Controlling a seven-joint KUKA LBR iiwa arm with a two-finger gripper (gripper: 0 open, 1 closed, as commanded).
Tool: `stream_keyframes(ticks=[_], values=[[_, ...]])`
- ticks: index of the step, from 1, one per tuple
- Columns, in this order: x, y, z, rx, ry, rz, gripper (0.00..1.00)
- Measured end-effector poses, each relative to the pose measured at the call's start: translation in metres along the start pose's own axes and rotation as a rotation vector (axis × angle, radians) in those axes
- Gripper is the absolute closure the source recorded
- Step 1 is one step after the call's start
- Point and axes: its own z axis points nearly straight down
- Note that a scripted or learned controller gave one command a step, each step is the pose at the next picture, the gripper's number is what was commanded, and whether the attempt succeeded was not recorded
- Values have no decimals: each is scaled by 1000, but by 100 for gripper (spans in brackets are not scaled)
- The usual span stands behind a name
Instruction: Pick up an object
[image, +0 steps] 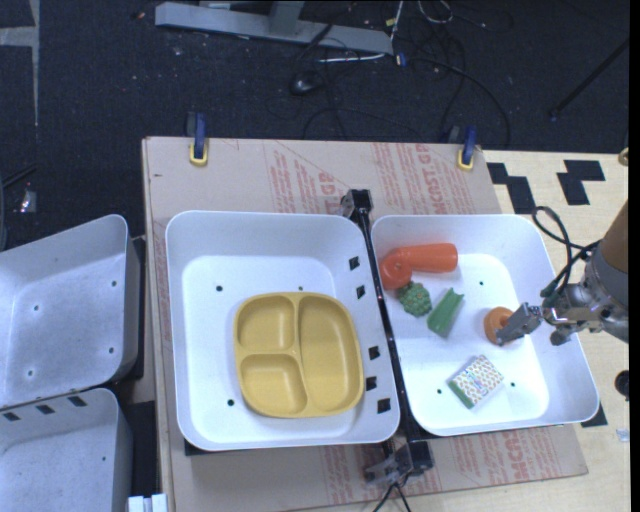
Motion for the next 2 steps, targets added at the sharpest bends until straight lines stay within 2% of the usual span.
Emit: stream_keyframes(ticks=[1,2], values=[[1,3,-7,-13,-3,-5,0],[3,1,37,-10,-2,-2,0]])
